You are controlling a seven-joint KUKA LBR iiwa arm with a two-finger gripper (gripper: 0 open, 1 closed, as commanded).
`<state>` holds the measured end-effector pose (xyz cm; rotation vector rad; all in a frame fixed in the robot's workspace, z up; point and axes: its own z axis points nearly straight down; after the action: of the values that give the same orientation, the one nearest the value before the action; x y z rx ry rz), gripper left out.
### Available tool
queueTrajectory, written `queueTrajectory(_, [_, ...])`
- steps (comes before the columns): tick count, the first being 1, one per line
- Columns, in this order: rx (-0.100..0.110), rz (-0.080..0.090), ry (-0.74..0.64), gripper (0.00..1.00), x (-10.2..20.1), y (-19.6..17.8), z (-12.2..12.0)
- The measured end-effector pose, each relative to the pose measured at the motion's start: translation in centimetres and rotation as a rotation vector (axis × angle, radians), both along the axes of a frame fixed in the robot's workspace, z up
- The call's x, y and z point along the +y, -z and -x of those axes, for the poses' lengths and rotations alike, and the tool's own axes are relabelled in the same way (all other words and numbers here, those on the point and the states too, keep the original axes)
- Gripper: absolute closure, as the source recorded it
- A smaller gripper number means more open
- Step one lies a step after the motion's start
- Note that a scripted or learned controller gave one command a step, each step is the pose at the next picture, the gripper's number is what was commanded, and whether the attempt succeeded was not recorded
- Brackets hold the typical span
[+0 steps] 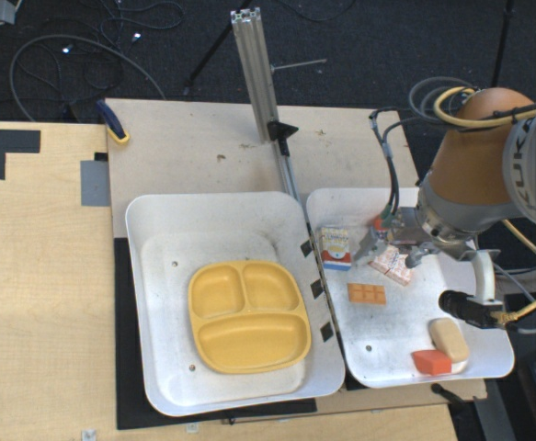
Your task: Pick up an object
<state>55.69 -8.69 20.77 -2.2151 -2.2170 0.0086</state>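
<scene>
A yellow plastic divided tray lies flat in the left shallow white bin on the counter. In the right white bin, near its left wall, stands a small white carton with blue and red print. Just right of it lies a flat orange waffle-like block. The hand hangs low over a small pink-and-white patterned box; whether its fingers are apart or together, and whether they touch the box, cannot be told. Near the bin's front right corner lie a tan rounded bread-like piece and a red block, touching.
</scene>
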Motion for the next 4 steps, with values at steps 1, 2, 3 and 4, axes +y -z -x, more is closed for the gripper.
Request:
queueTrajectory(1, [0.000, 0.000, 0.003, 0.00, 0.6, 4.6, -0.1])
queueTrajectory(2, [-0.006, 0.002, 0.001, 0.00, 0.4, 10.9, 0.3])
queueTrajectory(3, [-0.006, 0.000, 0.007, 1.00, 0.3, 9.6, 0.2])
queueTrajectory(4, [-0.010, 0.001, 0.004, 1.00, 0.4, 5.3, 0.5])
